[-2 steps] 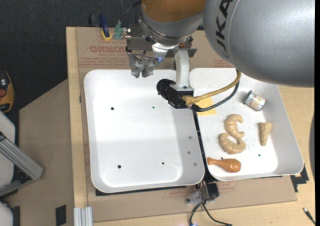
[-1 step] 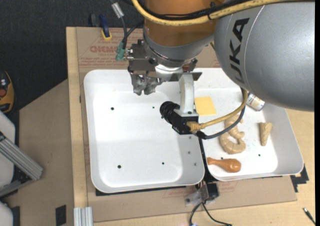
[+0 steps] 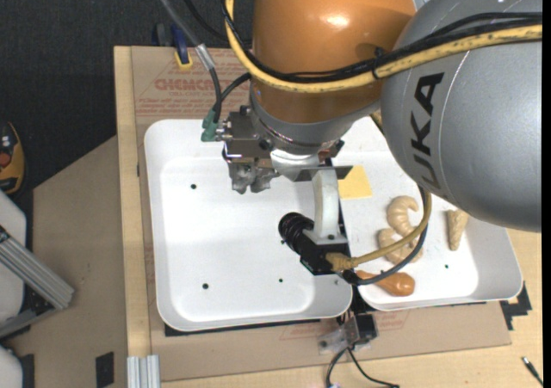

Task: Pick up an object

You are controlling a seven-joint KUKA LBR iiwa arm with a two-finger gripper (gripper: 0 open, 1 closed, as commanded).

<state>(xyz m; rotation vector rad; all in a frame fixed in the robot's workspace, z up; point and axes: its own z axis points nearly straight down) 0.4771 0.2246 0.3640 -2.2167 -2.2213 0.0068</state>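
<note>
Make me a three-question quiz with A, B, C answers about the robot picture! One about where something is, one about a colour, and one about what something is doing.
1. Where are the croissant and the other food pieces?
A. In the right bin
B. In the left bin
C. On the floor

2. What colour is the flat square card in the right bin?
A. Blue
B. Yellow
C. Black

3. Where is the end effector now?
A. Above the left bin
B. Above the right bin
C. Off the bench

Answers:
1. A, the croissant, an orange piece and a tan piece all lie in the right bin.
2. B, the card beside the arm is plainly yellow.
3. A, it hangs over the back part of the left bin, away from the food.
</note>
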